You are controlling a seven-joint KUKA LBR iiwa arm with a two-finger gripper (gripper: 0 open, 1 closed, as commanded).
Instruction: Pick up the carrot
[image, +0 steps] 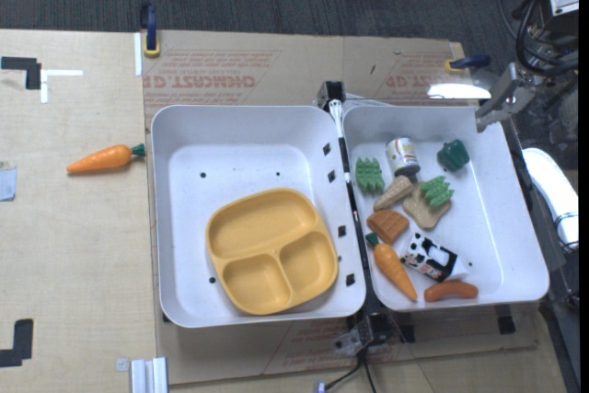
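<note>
Nearest, at 5 o'clock, a carrot point(395, 271) is seen lying in the right bin point(515, 225), between a sausage point(450, 291) and the bin's left wall, beside a cow-print carton point(430, 258). A yellow divided plate point(271, 250) is carried by the left bin point(175, 198). At 9 o'clock, a second carrot point(101, 159) lies on the desk point(64, 271). Farthest, at 2 o'clock, the gripper point(497, 102) is seen over the right bin's rim; whether it is released or clenched cannot be told.

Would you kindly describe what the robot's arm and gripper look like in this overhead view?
At the view's upper right edge, the gripper appears as a small grey metal piece with a pale, angular tip above the right bin's far corner. Behind it sits dark machinery wrapped in looping black cables, with a white label.
</note>
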